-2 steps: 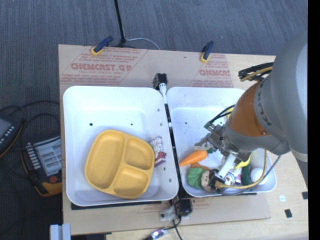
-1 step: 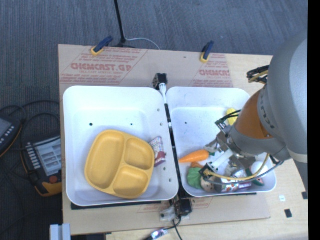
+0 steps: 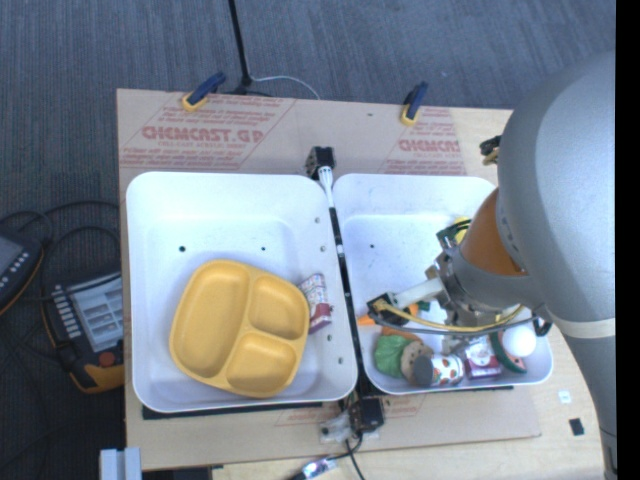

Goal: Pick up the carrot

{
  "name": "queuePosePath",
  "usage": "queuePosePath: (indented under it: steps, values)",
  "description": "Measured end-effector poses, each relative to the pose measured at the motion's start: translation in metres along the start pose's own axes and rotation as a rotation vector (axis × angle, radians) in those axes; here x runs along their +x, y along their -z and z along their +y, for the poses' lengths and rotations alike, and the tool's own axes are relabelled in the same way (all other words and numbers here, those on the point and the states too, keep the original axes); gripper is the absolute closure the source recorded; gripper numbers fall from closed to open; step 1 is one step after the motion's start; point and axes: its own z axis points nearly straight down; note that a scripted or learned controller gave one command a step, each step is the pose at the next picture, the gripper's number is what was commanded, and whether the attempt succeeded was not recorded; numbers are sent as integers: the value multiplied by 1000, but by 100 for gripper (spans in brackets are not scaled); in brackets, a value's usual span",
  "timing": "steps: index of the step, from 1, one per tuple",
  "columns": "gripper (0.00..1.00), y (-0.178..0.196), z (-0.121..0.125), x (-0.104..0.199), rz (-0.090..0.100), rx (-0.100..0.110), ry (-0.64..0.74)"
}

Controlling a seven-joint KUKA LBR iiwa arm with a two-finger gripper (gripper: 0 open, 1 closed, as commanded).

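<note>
The yellow plate [image 3: 240, 326] lies in the left bin [image 3: 140, 268], and a small red-and-white packet [image 3: 317, 301] touches its right edge. To the right of the plate, just past the seam into the right bin [image 3: 400, 198], a thin orange sliver that looks like the carrot [image 3: 367, 320] lies against the wall, with a green lump [image 3: 395, 350] near it. Farther right of the plate the gripper [image 3: 458, 315] hangs low over that bin's clutter, beneath the wrist, and I cannot tell whether it is spread or closed.

The brown board [image 3: 150, 108] bears red lettering that reads "CHEMCAST GP". The same print repeats on its right part, below the yellow clamp [image 3: 412, 103], only partly legible.
</note>
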Motion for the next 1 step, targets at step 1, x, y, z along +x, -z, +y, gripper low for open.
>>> queuePosePath:
  steps: [1]
  values:
    - [100, 7, -1, -4, -17, 11, 1]
